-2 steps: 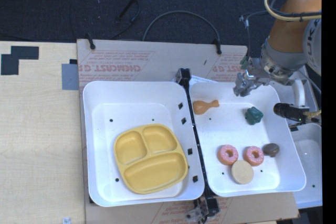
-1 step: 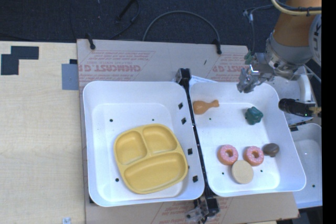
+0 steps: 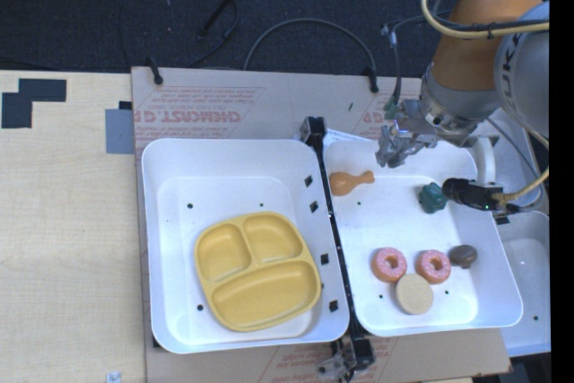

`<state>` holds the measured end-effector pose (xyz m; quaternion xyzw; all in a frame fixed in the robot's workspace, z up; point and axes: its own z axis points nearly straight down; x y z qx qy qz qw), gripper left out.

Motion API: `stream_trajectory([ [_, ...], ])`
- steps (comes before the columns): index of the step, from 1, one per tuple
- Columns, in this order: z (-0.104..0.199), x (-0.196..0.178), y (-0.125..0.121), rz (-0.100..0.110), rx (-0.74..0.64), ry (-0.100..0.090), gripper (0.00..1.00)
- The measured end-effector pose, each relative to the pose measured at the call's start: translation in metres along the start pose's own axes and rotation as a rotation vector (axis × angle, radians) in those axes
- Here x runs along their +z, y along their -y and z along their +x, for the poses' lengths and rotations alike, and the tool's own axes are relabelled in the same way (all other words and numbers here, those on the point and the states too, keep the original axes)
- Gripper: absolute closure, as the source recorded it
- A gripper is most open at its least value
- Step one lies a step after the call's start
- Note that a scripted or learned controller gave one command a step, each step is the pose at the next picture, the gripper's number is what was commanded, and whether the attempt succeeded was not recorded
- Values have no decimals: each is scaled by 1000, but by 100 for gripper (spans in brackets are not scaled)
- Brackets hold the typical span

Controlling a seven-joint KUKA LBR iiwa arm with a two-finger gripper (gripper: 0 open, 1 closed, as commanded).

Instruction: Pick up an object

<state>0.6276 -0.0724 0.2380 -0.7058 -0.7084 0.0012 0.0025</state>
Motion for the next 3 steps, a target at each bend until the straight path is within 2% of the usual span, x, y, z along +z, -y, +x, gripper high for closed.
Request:
stream_trajectory([
  [2, 113, 13, -9, -3, -2, 0, 100],
  [3, 169, 22, -3, 0, -2, 1, 100],
])
